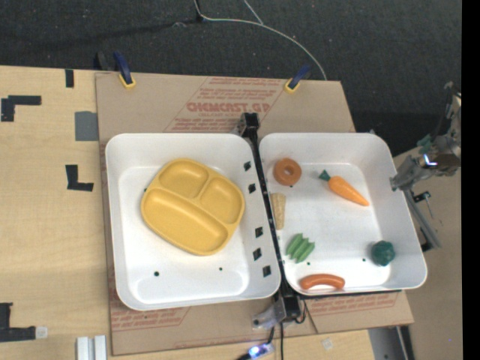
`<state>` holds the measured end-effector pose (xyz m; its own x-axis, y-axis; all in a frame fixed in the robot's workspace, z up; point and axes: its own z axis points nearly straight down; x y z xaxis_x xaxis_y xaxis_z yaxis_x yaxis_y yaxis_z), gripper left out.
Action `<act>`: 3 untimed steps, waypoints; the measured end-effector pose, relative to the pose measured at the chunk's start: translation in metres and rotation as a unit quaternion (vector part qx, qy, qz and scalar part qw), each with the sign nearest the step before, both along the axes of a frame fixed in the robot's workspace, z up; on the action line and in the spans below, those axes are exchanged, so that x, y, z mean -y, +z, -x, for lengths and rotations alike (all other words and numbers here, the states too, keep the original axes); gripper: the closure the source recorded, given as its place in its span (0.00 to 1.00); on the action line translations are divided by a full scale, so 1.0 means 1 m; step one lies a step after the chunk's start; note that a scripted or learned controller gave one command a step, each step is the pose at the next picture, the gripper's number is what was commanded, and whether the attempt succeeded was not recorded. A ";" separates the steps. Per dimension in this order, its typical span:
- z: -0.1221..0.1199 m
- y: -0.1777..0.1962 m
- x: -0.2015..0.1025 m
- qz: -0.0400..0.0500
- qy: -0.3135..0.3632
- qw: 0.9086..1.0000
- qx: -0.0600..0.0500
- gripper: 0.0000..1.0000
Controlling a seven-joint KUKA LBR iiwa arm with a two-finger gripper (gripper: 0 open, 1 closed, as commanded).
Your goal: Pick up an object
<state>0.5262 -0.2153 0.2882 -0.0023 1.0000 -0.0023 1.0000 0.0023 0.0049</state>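
Trouble from here would most likely come from the small, rounded toys: the carrot (346,189) tapers and could roll or squirt sideways if pinched off-centre, and the sausage (322,282) lies hard against the right bin (390,156) wall, leaving little room for a finger. The jaws (420,167) sit just outside that bin's right rim, with nothing between them; whether they are spread or pressed together I cannot tell. Nearest to the rim where they wait are the carrot and the green ball (382,253); the donut (287,172) and green beans (300,247) lie further in, toward the divider.
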 end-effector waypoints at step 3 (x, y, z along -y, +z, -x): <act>-0.001 -0.028 -0.168 -0.002 0.002 1.000 -0.004 1.00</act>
